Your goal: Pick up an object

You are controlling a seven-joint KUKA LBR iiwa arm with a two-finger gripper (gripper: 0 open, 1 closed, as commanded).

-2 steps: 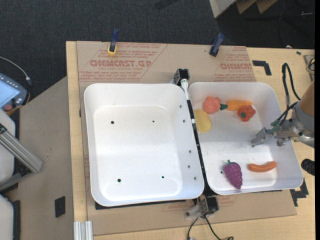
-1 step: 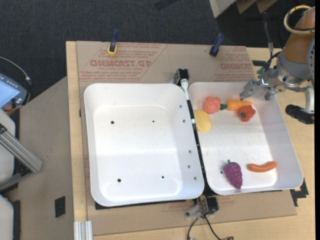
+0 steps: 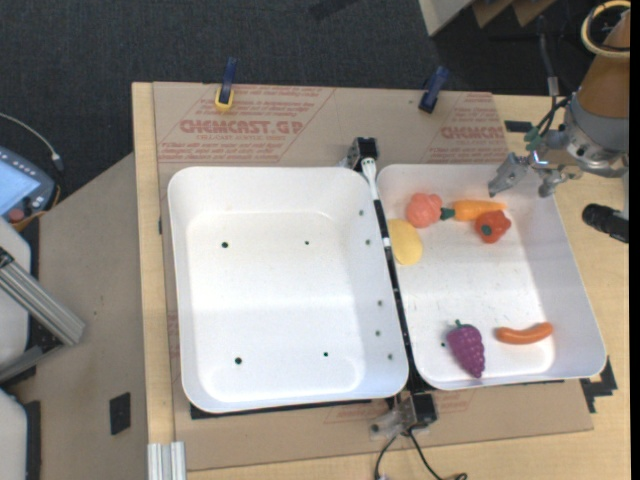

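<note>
The right bin [image 3: 560, 268] holds several toy foods. A pink round fruit [image 3: 423, 209], an orange carrot [image 3: 473, 209] and a small red pepper [image 3: 492, 229] lie close together near its far edge. A yellow lemon [image 3: 405, 241] rests against the left wall. Purple grapes [image 3: 466, 349] and an orange-red chili [image 3: 523, 334] lie near the front. My gripper [image 3: 523, 182] hangs above the bin's far right corner, just right of and beyond the carrot and pepper. It is open, with nothing between its fingers.
The left bin [image 3: 200, 268] sits beside the right one on a cardboard sheet [image 3: 300, 118]. Blue clamps [image 3: 227, 86] [image 3: 434, 90] hold the sheet's far edge. A black fitting [image 3: 363, 152] sits between the bins at the back.
</note>
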